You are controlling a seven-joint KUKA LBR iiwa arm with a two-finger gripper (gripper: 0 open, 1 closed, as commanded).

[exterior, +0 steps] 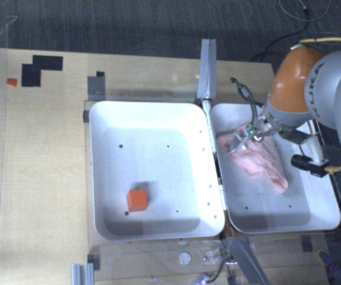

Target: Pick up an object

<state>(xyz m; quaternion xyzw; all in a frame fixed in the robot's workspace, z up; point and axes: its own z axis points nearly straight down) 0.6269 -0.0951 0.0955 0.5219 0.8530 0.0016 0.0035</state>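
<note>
Camera view looks down on two white bins set side by side on a pale wooden bench. The left bin (149,171) holds a small orange block (137,200) toward its lower left. The right bin (277,215) holds a pink crumpled cloth (258,161) lying from upper left to lower right. The arm (321,85) enters from the right of the frame, and its gripper (247,136) sits over the cloth's upper end; whether the pincer is parted or closed cannot be told.

The pincer (248,134) sits over a pink cloth (259,162) in the right bin (318,215).
</note>
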